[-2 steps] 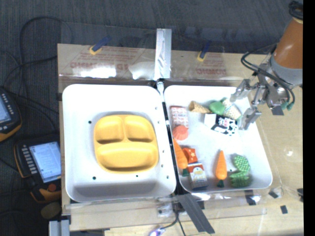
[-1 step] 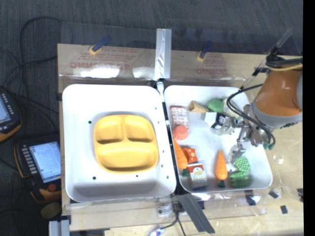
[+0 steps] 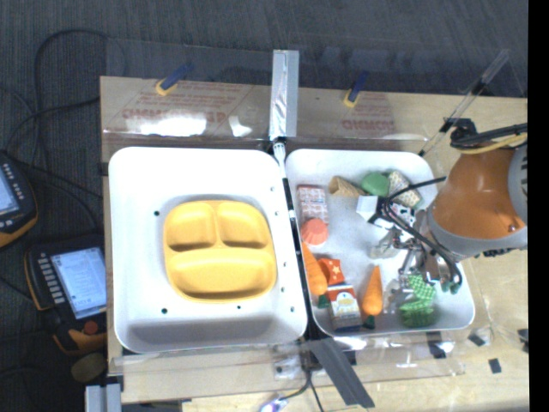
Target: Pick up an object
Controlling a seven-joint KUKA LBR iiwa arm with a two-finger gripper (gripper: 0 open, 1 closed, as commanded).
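Observation:
The right bin (image 3: pixel 446 320) holds several toy foods. Along its left side lie a pink packet (image 3: pixel 312 202), a red-orange round piece (image 3: pixel 315 230), a carrot (image 3: pixel 315 275) and a red box (image 3: pixel 333 270). A small carton (image 3: pixel 343 304) and a second carrot (image 3: pixel 372 289) lie near the front. At the back are a tan cone (image 3: pixel 344 186) and a green piece (image 3: pixel 375 183). My gripper (image 3: pixel 405 269) reaches down from the orange-banded wrist (image 3: pixel 476 200) over the bin's right half. It sits just left of a green checkered piece (image 3: pixel 419 300).
The left bin (image 3: pixel 137 187) holds a yellow divided tray (image 3: pixel 220 247). Cables run from the wrist across the right bin's back. A tablet (image 3: pixel 73 277) and a pendant (image 3: pixel 13 200) lie off the bench to the left.

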